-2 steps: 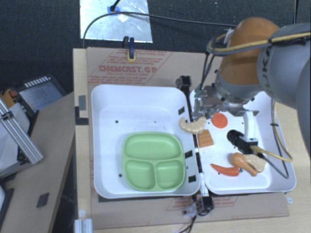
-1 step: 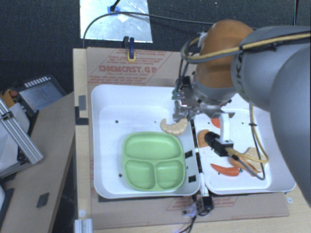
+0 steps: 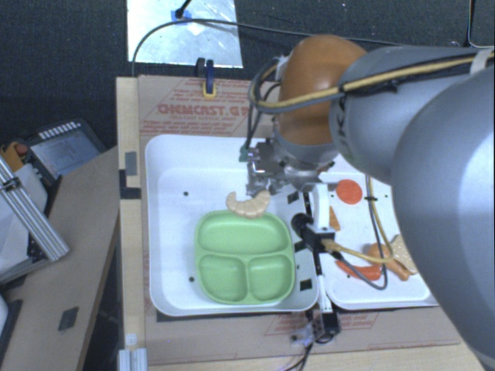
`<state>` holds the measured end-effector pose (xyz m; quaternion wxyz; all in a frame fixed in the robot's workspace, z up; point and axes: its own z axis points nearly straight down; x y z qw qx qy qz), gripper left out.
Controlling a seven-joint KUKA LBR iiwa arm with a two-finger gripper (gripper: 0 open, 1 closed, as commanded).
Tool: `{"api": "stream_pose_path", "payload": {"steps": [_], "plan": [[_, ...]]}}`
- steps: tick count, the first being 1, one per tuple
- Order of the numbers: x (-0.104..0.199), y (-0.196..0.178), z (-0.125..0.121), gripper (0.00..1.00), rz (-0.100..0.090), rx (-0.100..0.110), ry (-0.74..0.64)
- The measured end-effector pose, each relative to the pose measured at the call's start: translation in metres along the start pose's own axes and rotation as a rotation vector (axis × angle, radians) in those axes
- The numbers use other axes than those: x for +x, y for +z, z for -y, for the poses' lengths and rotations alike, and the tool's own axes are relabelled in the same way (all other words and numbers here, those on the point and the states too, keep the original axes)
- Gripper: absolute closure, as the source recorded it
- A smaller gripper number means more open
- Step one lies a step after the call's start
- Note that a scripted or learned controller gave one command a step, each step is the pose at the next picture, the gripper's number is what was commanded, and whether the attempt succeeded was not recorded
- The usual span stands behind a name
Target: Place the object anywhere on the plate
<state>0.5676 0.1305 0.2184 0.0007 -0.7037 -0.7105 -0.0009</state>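
Your croissant [image 3: 249,204] lies at mid-frame just beyond the green plate's [image 3: 244,255] top rim, probably light, rigid and smooth, best pinched across its thick middle; the hand [image 3: 259,182] hangs directly above it, its opening hidden, so you cannot tell.

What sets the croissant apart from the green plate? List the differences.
Colour: the croissant is pale tan, the green plate light green.
Size: the croissant is far smaller than the plate.
Shape: the croissant is a curved crescent, while the plate is a rounded tray split into three compartments.
Place: the croissant lies at the plate's far rim, below the gripper.
Both are in the left white bin.
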Motion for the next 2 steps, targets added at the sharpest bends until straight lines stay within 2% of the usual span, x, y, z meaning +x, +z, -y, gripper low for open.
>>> {"api": "stream_pose_path", "payload": {"steps": [1, 2], "plan": [[0.0503, 0.0069, -0.0079, 1.00, 0.000, -0.001, 0.000], [0.0472, 0.0066, -0.0078, 0.00, 0.002, 0.000, 0.005]]}}
